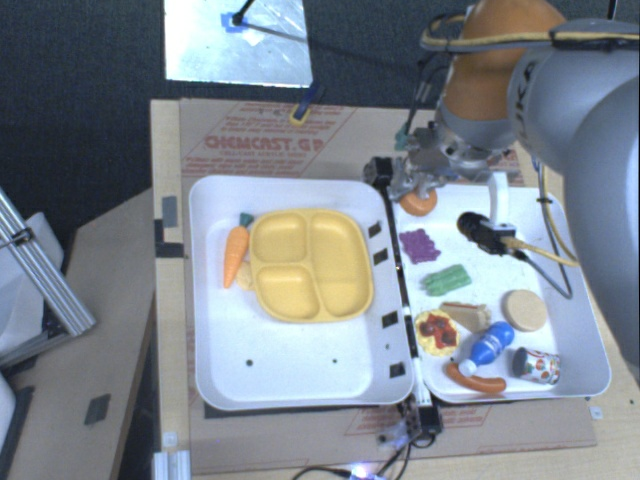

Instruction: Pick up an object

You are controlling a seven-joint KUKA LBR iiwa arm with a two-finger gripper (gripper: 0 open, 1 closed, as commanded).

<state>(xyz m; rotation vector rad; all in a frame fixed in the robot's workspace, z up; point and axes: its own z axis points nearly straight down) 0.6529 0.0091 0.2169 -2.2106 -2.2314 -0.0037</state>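
My gripper (413, 184) hangs over the far left corner of the right bin (585, 343). Just below it lies a small orange round piece (419, 205), touching or nearly touching the gripper's tip. Nothing shows as held. Toward the front of this bin lie a purple grape bunch (419, 245), a green piece (445, 280), a pizza slice (436, 332), a tan wedge (467, 315), a round tan cookie (524, 310), a blue bottle (487, 347), a sausage (475, 378) and a small printed cup (536, 366).
The left bin (300, 368) holds a yellow divided plate (303, 265) and a carrot (234, 254) at the plate's left side. The dividing wall between the bins (397, 268) runs close to the gripper. The arm fills the upper right.
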